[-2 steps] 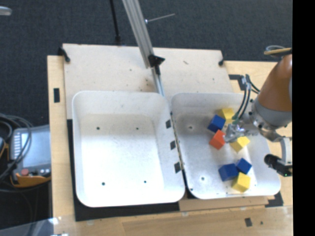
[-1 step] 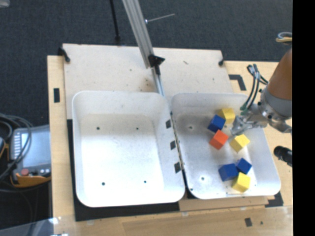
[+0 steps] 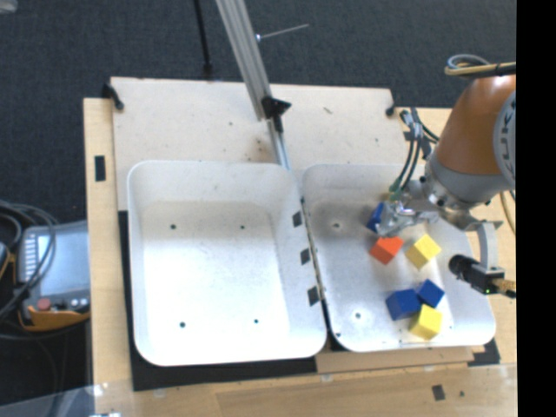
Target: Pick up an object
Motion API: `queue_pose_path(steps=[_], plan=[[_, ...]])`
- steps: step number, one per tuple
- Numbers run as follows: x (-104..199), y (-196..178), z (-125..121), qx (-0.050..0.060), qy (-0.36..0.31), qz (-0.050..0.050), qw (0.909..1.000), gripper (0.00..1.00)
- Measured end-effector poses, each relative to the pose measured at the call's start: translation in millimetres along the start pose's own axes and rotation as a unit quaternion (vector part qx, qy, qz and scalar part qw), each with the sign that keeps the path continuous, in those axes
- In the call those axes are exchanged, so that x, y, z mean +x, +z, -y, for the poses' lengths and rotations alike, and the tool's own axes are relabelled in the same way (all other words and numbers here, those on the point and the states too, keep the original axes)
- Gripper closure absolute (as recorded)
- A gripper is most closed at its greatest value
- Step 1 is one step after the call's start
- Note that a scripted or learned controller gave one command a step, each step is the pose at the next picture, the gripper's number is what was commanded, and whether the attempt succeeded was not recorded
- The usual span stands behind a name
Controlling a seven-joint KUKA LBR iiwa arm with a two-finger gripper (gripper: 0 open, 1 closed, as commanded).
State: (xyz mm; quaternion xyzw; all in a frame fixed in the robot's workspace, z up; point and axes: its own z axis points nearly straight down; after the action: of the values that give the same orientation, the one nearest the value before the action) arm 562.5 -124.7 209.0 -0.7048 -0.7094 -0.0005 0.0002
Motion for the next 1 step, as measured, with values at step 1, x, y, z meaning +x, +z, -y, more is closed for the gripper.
queue_pose_path(steps=[1], plan=[[47.9,-7.9,-18.7,-0.001,-0.001,0.000,1.0000,1.00]])
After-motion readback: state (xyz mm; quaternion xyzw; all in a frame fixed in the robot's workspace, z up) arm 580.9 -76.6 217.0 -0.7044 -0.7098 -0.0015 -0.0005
